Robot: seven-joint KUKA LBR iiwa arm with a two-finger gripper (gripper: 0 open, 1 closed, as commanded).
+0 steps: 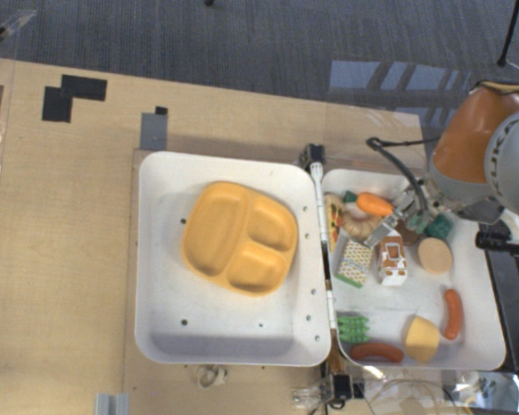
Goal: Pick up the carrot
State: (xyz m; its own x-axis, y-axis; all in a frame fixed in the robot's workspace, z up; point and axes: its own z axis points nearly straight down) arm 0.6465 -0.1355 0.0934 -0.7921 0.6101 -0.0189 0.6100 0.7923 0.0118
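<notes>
Over the right bin (490, 350), your gripper (391, 223) hangs low just beside the carrot (373, 204), which lies near the bin's far rim; whether it is open or closed cannot be told. Crowding toys, a small carton (392, 262) among them, leave little room; the yellow tray (239, 236) sits alone in the left bin (156, 328).

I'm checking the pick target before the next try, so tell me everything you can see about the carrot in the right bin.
The carrot is a small toy piece, bright orange with a green leafy tip at its left end, plastic by the look of it. It lies flat, roughly crosswise, near the back wall of the right bin. A pale beige item sits just in front of it, close enough that contact cannot be told. The gripper is low just to its right and front, not around it.
</notes>
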